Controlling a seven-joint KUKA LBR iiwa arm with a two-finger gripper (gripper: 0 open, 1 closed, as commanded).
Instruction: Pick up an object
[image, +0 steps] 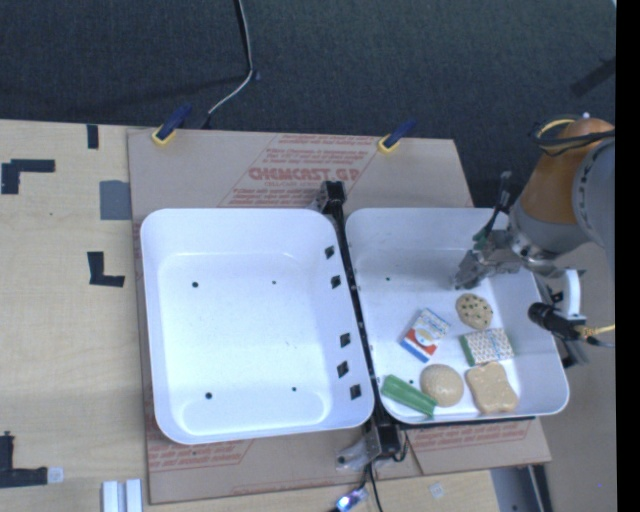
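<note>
Wooden surface (60, 300) with black tape marks, dark carpet behind it; a cardboard sheet (300, 170) clipped at its back edge carries two white bins side by side. Left bin (165, 300) shows bare floor with a few dark dots.

Right bin (400, 240) holds everything, all clustered toward its front right corner:
- speckled cookie (474, 310) — nearest the claw, just in front of it
- small white carton (426, 334) with red and blue print, left of the cookie
- green-patterned square packet (487, 347), in front of the cookie
- round tan bun (441, 384) and a slice of bread (492, 388), side by side at the front edge
- green bar (408, 395) at the front left of the cluster, beside the bun

Arm comes in over the right edge. Claw (478, 268) sits low above the bin floor near the right wall, just behind the cookie. Nothing visible between its fingers — can't tell how wide they're set from this angle.
</note>
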